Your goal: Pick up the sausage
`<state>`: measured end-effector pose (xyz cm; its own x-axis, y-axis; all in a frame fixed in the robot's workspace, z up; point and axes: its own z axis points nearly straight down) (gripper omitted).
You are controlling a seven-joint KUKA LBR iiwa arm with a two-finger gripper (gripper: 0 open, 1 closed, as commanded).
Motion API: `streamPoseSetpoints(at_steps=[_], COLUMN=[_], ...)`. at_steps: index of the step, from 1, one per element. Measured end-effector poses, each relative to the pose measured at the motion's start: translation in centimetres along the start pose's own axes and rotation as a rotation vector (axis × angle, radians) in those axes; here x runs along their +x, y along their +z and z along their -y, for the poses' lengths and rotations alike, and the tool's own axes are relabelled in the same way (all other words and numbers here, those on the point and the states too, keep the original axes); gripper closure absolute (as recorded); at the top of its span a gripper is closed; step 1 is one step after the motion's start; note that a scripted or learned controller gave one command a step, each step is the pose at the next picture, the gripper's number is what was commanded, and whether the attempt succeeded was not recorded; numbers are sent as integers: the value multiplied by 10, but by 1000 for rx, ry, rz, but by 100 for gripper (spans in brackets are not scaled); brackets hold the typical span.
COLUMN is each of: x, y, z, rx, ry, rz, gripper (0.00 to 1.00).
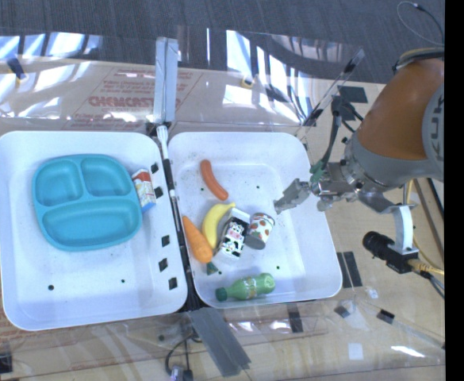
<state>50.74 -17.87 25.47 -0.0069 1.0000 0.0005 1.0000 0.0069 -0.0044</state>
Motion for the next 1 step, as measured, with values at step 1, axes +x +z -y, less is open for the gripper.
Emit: streamPoseSetpoints(at_steps=[1], x=[81], y=[69], z=[-67], rx=[0], ry=[-512], rz=[0], gripper=[0])
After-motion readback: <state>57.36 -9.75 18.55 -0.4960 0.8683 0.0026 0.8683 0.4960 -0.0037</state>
